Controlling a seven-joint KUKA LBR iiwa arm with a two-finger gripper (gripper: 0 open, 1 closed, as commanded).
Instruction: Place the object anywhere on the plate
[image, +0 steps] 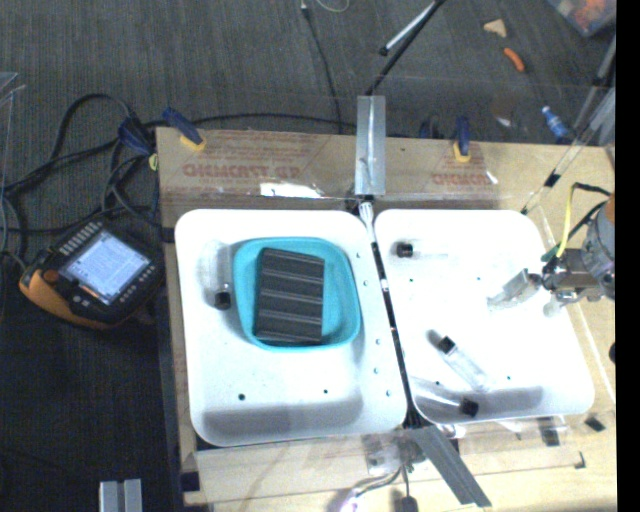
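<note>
Two white bins (300, 420) sit side by side; the left holds a turquoise plate (345, 300) bearing a dark ribbed block (290, 295). Over the right bin's far side hovers the gripper (520, 288), its jaws' state impossible to tell.

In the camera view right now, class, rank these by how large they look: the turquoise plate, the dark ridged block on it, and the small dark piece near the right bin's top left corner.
1. turquoise plate
2. dark ridged block, lying inside the plate's outline
3. small dark piece, far the smallest
</note>
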